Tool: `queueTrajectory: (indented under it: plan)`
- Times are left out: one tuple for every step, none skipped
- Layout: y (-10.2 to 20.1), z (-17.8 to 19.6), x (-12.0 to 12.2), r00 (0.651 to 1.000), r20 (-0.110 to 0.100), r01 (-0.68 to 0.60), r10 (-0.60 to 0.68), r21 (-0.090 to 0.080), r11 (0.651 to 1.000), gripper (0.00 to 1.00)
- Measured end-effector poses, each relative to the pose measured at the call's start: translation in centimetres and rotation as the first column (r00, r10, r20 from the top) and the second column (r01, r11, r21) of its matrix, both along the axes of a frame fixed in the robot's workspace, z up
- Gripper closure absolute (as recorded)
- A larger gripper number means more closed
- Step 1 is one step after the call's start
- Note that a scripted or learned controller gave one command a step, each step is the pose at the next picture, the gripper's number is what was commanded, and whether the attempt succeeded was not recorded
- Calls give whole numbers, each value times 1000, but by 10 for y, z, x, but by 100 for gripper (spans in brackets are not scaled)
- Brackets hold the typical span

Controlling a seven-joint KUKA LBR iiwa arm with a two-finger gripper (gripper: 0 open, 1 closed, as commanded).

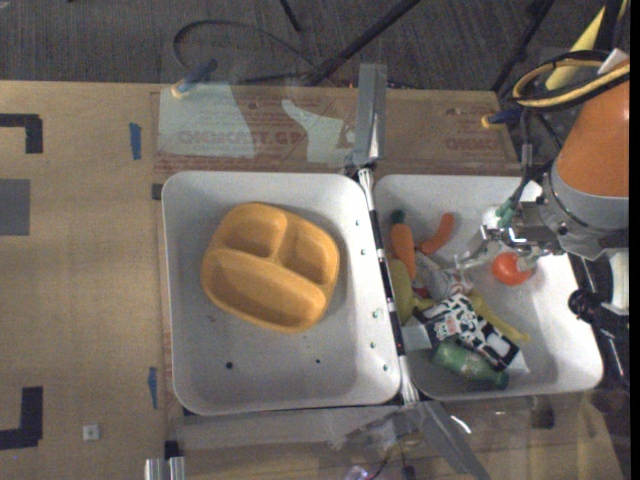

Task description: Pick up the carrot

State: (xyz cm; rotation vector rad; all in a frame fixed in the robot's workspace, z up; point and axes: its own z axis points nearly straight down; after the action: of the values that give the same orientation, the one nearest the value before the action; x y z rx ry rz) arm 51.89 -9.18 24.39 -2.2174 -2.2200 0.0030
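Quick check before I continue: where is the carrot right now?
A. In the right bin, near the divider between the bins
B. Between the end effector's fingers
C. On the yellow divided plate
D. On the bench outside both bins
A. The carrot lies in the right bin close to the divider, apart from the end effector and off the yellow plate.

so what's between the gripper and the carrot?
In the camera view, an orange-red chili-shaped piece and bare bin floor lie between the gripper and the carrot.
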Motion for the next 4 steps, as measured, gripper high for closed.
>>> queueTrajectory:
  plan:
    - [-42, -114, 15, 977, 2, -215, 215, 0, 977, 0]
    - [-118, -158, 53, 894, 8, -448, 449, -5, 894, 0]
    - [-119, -145, 56, 895, 16, -446, 446, -12, 895, 100]
    - [-119, -145, 56, 894, 16, -447, 447, -12, 895, 0]
